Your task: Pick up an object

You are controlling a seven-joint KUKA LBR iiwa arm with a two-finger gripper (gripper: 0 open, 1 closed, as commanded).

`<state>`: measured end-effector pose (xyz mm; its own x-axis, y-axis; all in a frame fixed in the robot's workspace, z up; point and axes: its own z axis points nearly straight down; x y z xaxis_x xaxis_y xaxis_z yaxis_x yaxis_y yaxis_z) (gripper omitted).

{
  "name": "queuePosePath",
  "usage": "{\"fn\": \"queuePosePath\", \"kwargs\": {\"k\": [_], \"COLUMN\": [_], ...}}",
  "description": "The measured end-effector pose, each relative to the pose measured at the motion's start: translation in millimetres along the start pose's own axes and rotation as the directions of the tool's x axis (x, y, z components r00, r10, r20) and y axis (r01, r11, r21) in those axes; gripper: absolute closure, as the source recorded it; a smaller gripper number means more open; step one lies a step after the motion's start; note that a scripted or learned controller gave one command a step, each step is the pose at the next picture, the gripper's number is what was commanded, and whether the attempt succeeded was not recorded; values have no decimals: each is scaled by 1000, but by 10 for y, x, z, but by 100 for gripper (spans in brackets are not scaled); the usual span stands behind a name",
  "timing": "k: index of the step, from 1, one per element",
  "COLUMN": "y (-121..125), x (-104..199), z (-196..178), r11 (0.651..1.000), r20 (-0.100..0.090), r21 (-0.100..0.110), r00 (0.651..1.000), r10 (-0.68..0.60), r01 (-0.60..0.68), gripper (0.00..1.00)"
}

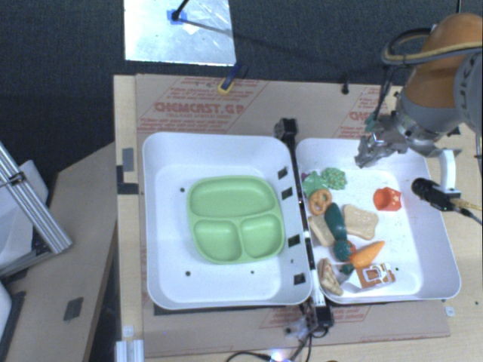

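Two shallow white bins sit side by side on the bench (189, 100); the left bin (162, 202) holds a green divided plate (232, 219) near its middle, with one long compartment at twelve o'clock and two smaller ones at six o'clock; the right bin (434, 255) holds a scatter of toy food, gathered mostly toward its nine o'clock side.

In the right bin, a green leafy piece (329, 178) lies at about eleven o'clock; just below it a small pretzel (320, 200); a dark green cucumber-like piece (336, 226) runs down from there toward the centre, with a slice of bread (360, 221) touching its three o'clock side; a red piece (387, 198) sits apart at about two o'clock from the bin's centre; an orange carrot (367, 253) lies tilted at about six o'clock, and below it a small orange-and-white packet (375, 275); a pale pastry-like piece (330, 277) rests at seven o'clock, near the divider.

The arm (445, 66) comes in from the right; its gripper (371, 153) hangs over the twelve o'clock rim of the right bin, above and apart from the food; nothing is seen between its fingers, and whether they are apart or together cannot be told from this slant.
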<state>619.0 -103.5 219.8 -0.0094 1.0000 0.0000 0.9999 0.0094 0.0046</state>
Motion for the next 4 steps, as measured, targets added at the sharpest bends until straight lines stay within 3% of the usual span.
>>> {"fn": "queuePosePath", "kwargs": {"k": [1,2,3,4], "y": [186,335,278,250], "x": [502,765,682,810], "z": [-140,42,-124,-128], "r11": [1000,1000,1000,1000], "r20": [-1,1,1,0], "r21": [0,1,1,3], "r00": [1000,1000,1000,1000], "r10": [-1,3,8,4], "r01": [1,-3,-8,-4], "gripper": [100,100,100,100]}}
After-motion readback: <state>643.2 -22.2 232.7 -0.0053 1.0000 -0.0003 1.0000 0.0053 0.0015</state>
